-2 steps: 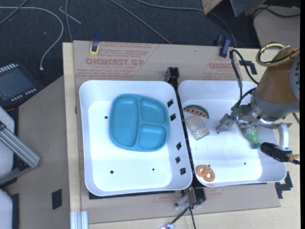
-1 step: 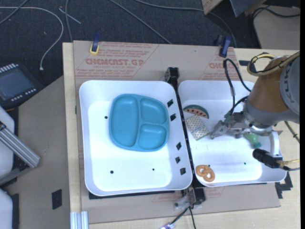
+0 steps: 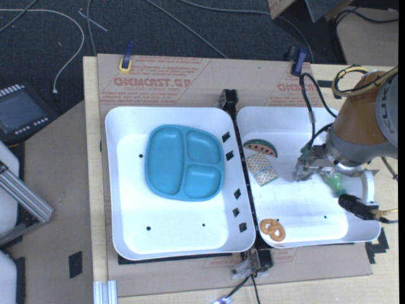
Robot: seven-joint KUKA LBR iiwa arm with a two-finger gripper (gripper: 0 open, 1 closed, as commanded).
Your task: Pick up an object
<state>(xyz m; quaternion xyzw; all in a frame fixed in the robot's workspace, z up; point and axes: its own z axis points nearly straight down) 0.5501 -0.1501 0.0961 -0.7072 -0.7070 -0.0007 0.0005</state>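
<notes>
Arm [image 3: 362,116]: reaches in from the right, over the right bin; grey with an orange band.
Gripper [image 3: 310,167]: low over the right bin's middle, pointing left; I cannot tell how it is set or whether it has hold of anything.
Green object [image 3: 333,182]: just below and right of the gripper, partly hidden by the wrist; its long axis seems to run from upper left to lower right, but too little shows to be sure.
Right bin [image 3: 316,236]: white, shallow.
Watermelon slice [image 3: 261,148]: upper left of the right bin, long axis left to right, curved rim upward.
Speckled piece [image 3: 261,168]: just below the slice, tilted like a diamond, left of the gripper and apart from it.
Pretzel [image 3: 273,230]: lower left corner of the right bin, near the wall.
Left bin [image 3: 126,189]: holds the tray.
Tray [image 3: 185,162]: blue, three compartments, near the left bin's middle.
</notes>
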